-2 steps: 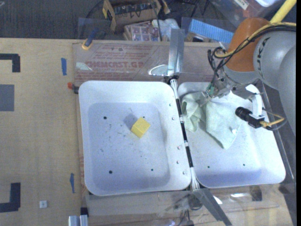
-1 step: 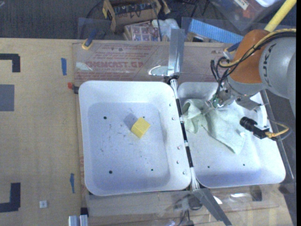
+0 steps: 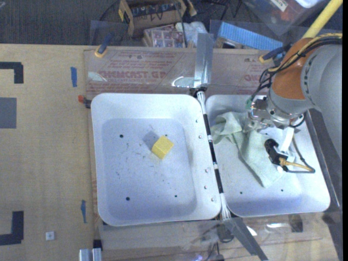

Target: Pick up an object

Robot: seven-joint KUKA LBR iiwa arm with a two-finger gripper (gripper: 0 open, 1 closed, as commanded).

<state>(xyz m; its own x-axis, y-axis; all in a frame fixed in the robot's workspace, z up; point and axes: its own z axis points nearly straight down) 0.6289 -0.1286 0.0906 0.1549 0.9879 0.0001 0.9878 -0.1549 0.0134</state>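
Observation:
A small yellow block (image 3: 162,147) lies alone near the middle of the left bin (image 3: 109,118). A pale green cloth (image 3: 244,143) is spread crumpled across the upper and middle part of the right bin (image 3: 304,200). The arm reaches in from the right, and my gripper (image 3: 253,125) is low over the cloth near its upper middle. The wrist hides the fingertips, so I cannot see whether anything is between them.
A metal divider (image 3: 209,145) runs between the two bins. Behind the bins stands a cardboard sheet (image 3: 141,72) with a clamp. The wooden bench extends to the left. Clutter lies beyond the bench at the top.

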